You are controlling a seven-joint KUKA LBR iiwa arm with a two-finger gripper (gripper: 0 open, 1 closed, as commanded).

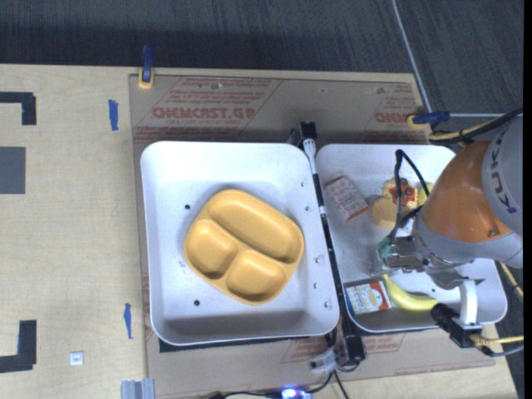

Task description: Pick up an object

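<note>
Step in hand is judged to be the reach-down over the right bin [497, 306]; no grasp is confirmed yet. At that bin's near edge a banana [409, 298] is seen lying flat, with a small carton [368, 297] just beside it on the left, the two touching or nearly so. Just beyond them the gripper [399, 254] is lowered into the bin under the grey-and-orange arm [465, 206]; it is mostly covered by the wrist, so open or closed cannot be told, and nothing is seen held. Further back a white-and-red packet [344, 198] is laid near the bin's left wall, and a pale yellow item with a red patch [389, 206] is partly hidden by cables; its kind cannot be made out. The left bin [166, 173] is occupied by a yellow three-compartment tray [243, 244], set at a tilt and well apart from the gripper. Next move is judged to call for a short descent onto the banana, the closest candidate, with care needed that the carton is not clipped.
</note>
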